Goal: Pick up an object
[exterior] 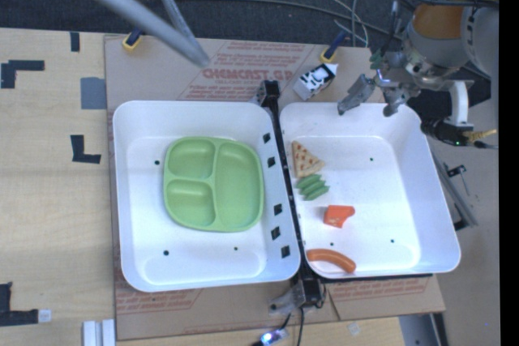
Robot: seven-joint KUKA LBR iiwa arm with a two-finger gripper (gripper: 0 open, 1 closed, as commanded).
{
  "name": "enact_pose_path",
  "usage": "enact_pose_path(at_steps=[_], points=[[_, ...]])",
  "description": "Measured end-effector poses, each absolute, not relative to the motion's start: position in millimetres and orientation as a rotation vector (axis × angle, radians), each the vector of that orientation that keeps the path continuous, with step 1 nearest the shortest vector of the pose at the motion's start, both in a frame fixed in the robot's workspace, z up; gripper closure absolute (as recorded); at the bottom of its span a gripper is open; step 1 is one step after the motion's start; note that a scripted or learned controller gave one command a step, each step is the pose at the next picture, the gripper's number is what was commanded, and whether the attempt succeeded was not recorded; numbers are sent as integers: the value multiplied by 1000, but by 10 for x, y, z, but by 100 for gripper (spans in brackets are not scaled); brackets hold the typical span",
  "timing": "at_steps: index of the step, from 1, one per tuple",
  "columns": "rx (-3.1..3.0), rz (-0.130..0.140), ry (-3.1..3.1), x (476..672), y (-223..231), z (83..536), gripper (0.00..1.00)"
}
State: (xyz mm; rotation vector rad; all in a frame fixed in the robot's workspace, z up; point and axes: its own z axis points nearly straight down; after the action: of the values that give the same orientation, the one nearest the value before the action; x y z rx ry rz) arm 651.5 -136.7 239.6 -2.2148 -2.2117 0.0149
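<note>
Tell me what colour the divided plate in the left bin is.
Light green; the divided plate shows plainly in the camera view.

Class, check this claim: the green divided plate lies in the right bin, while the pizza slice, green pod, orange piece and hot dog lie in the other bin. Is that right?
Not quite. The camera view shows the green divided plate in the left bin, not the right. The pizza slice, green pod, orange piece and hot dog do lie in the other bin, the right one.
</note>
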Motion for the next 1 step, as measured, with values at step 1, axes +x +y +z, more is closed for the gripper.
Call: enact_pose_path(at_steps=[1], points=[[-2219, 2, -2223, 6539, -1364, 2482, 0]])
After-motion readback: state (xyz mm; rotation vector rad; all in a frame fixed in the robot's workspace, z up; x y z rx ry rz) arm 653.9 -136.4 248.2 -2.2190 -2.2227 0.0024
